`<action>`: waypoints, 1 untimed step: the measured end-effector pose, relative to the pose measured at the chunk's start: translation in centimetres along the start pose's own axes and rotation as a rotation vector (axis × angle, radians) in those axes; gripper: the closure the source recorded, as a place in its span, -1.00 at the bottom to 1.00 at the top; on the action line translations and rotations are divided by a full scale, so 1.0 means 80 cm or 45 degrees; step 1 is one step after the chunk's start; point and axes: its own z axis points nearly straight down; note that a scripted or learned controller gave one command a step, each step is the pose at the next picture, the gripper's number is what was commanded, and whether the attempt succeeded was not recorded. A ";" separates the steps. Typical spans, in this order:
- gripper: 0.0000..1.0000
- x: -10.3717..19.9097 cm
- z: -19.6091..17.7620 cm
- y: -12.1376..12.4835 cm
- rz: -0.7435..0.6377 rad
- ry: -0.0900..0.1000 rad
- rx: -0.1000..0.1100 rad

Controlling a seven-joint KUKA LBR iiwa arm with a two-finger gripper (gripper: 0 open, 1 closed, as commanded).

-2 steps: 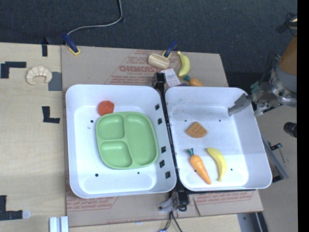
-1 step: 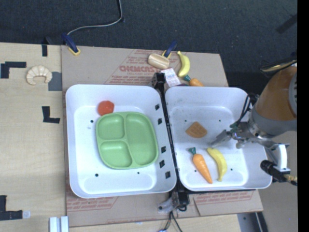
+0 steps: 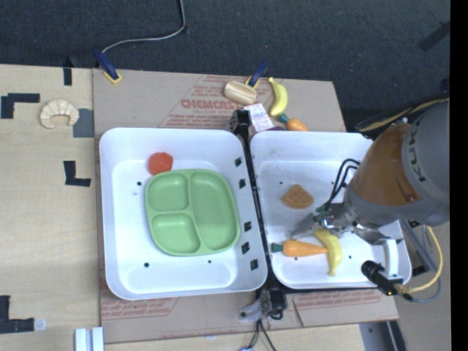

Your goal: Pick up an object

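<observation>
In the right bin [image 3: 314, 148] lie a yellow banana [image 3: 331, 249], an orange carrot [image 3: 303, 249] touching it on the left, and a flat brown cookie [image 3: 297, 196] further back. My gripper [image 3: 320, 224] hangs low over the bin, just above the banana's upper end and to the right of the cookie. The grey arm with its orange band [image 3: 384, 170] covers the bin's right side. Nothing can be seen held in the gripper.
The left bin [image 3: 121, 196] holds a green divided plate [image 3: 193, 212] and a red tomato [image 3: 161, 162]. Behind the bins on the cardboard lie a bread roll [image 3: 240, 91], a second banana [image 3: 278, 97] and a small box [image 3: 257, 115]. A croissant [image 3: 58, 112] lies far left.
</observation>
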 end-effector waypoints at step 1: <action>-1.00 0.042 0.000 0.065 -0.002 -0.001 -0.004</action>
